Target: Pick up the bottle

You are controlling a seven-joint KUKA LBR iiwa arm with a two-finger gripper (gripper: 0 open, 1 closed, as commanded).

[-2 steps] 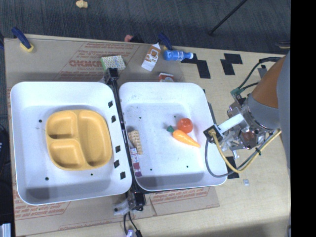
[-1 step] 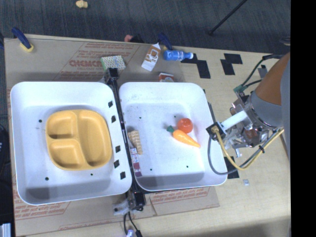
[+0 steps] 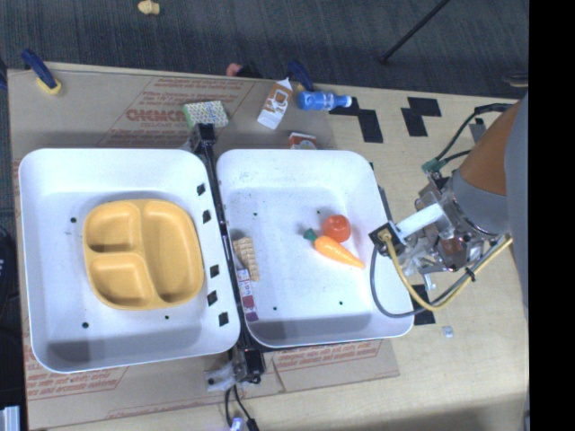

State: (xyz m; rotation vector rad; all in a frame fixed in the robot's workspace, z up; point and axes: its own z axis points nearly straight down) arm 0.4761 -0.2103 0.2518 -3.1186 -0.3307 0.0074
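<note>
Hand (image 3: 429, 260) over desk (image 3: 467, 366) just past right bin's (image 3: 296, 164) outer rim, finger state impossible to tell, blue bottle (image 3: 322, 101) lying on desk well beyond hand past bin's far edge, carrot (image 3: 339, 251) and tomato (image 3: 336, 227) in bin near hand, yellow tray (image 3: 142, 252) in far left bin (image 3: 54, 178)

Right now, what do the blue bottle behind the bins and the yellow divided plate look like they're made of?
The bottle, lying on its side on the bench beyond the right bin, looks like blue plastic with a paler cap end; it is too small to judge its sheen. The divided plate in the left bin looks like moulded plastic, matte yellow, with soft rounded ridges between its three compartments.
</note>
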